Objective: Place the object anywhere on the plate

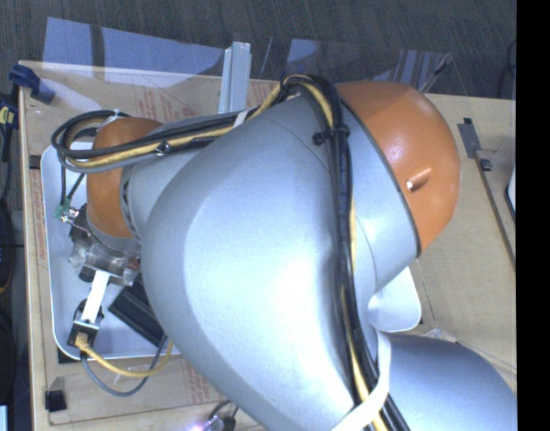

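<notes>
Desk (28,128) wood frames the scene, with a blue clamp (25,79) on its corner at 10 o'clock. Next comes the white left bin (48,268), where the claw (102,260) hangs low near 9 o'clock. We cannot tell whether it is apart or together, nor whether it carries anything. Just beside it, toward its 5 o'clock, a flat black thing (138,317) lies on the bin floor; we take it for the object, though we are not sure. We judge this the pick-up step, with placing not yet done. Rightward, the grey arm (275,268) covers the middle of both bins and hides the plate from us. The next move calls for a sure grip, then a lift clear of the bin wall.
</notes>
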You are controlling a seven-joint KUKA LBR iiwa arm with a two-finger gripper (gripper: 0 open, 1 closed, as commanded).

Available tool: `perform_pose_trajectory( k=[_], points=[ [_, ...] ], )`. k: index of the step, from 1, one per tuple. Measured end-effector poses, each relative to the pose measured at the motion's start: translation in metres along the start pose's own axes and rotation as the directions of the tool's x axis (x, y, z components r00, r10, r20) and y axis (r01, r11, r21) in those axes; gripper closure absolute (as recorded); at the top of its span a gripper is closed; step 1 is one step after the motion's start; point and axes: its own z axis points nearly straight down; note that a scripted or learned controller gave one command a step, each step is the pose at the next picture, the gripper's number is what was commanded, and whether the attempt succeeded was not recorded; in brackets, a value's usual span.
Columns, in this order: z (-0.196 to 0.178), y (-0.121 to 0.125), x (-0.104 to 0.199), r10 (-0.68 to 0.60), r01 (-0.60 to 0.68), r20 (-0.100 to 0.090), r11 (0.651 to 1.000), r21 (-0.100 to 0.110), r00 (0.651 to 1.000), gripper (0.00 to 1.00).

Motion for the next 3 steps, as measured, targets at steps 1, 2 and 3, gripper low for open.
perform_pose_trajectory(
  k=[1, 2, 3],
  points=[
    [-0.150, -0.049, -0.011, 0.240, -0.240, -0.002, 0.971, 0.001, 0.971, 1.00],
    [-0.207, -0.055, -0.015, 0.165, -0.165, -0.002, 0.986, -0.001, 0.986, 1.00],
    [-0.113, -0.025, -0.071, 0.297, -0.297, 0.002, 0.955, 0.001, 0.955, 1.00]
  ],
)
